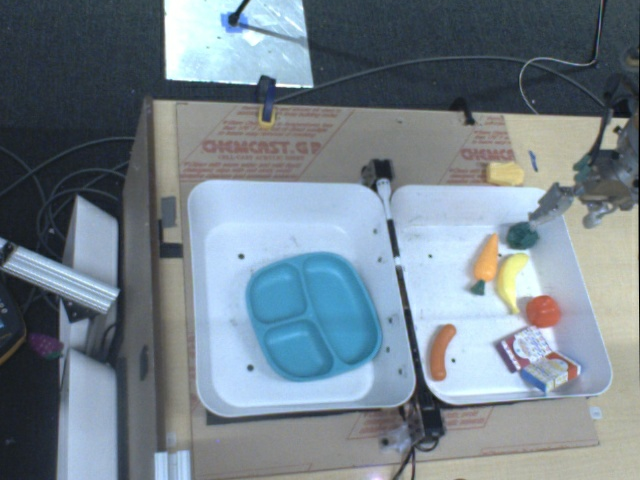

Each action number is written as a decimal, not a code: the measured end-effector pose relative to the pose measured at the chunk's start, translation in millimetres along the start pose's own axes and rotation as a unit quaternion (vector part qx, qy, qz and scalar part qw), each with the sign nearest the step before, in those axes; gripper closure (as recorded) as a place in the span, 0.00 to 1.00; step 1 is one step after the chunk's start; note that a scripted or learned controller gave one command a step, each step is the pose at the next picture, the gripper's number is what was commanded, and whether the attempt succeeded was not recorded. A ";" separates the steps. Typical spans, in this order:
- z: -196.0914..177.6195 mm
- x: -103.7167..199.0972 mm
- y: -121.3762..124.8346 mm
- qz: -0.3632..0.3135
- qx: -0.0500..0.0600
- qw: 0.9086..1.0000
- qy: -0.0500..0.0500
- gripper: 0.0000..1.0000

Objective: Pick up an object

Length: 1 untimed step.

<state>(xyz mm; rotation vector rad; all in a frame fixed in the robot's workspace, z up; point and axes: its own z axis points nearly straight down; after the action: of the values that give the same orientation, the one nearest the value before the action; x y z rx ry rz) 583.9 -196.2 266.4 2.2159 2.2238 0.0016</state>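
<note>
Gripper (553, 205) at right bin's (440, 208) far edge, can't tell finger state; green toy (521, 235) beside it looks light, small, rigid—pinch across its middle.

A dark carpet (80, 58) covers the floor around the surface (330, 133), which is a pale board with red lettering printed across it. A shiny metal sheet (235, 28) lies on the carpet beyond the far edge, with a bit of blue tape (236, 23) on it. Thin cables (430, 66) trail over the carpet and onto the board. At left stands white framing (85, 298) with a silver rail (60, 273) across it. Light is even and soft.
</note>
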 end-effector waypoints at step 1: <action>121.3 -9.5 70.8 -0.001 0.002 1.000 0.001 0.00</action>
<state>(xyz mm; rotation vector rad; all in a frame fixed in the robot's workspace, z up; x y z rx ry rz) 655.0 -205.5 145.3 2.2180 2.2285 -0.0018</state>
